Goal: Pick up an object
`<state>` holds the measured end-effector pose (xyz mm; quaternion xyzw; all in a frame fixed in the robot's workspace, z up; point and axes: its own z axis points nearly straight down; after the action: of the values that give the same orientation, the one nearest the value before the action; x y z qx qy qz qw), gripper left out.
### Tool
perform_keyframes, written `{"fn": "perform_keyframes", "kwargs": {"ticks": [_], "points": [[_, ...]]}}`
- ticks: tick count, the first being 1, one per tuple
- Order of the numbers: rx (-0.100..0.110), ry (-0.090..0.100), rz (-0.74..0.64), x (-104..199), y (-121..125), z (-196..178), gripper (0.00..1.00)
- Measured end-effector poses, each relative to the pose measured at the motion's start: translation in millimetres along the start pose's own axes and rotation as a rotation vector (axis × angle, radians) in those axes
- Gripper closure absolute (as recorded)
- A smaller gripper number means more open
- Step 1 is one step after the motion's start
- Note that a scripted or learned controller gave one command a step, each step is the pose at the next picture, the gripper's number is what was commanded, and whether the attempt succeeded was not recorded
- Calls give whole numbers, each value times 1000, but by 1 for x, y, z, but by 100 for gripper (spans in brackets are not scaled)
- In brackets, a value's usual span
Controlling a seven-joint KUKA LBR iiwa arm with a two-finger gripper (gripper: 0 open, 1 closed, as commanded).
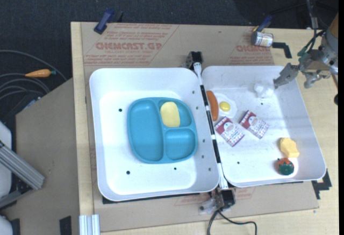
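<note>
Gripper point(294, 75) hung over the far right corner of the right bin point(312, 121), reaching in from the right. One finger jutted down-left toward a small white lump point(260, 88) on the bin floor; the other finger sat toward the bin's right wall. Jaws looked spread, nothing between them.

All loose pieces in this bin lay toward the near side and left of the gripper. Nearest: the white lump, just beside the left fingertip. Further off, two red-and-white packets point(242, 127) near the bin's middle, both lying diagonally. By the divider, an orange sausage-shaped piece point(213, 106), long axis running far-to-near, with a fried-egg toy point(224, 106) just beside it. At the near right corner, a yellow block point(289, 147) and a red-and-green round piece point(285, 166), close together.

Left bin point(107, 137) held a blue divided tray point(145, 132) with a yellow piece point(170, 114) in its far right compartment, well apart from the gripper.

My judgement: the lump was the closest target.
</note>
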<state>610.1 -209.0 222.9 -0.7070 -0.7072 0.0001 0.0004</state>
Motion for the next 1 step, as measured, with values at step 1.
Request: {"fn": "perform_keyframes", "kwargs": {"ticks": [1], "points": [[4,2,0,7,1,120,0]]}}
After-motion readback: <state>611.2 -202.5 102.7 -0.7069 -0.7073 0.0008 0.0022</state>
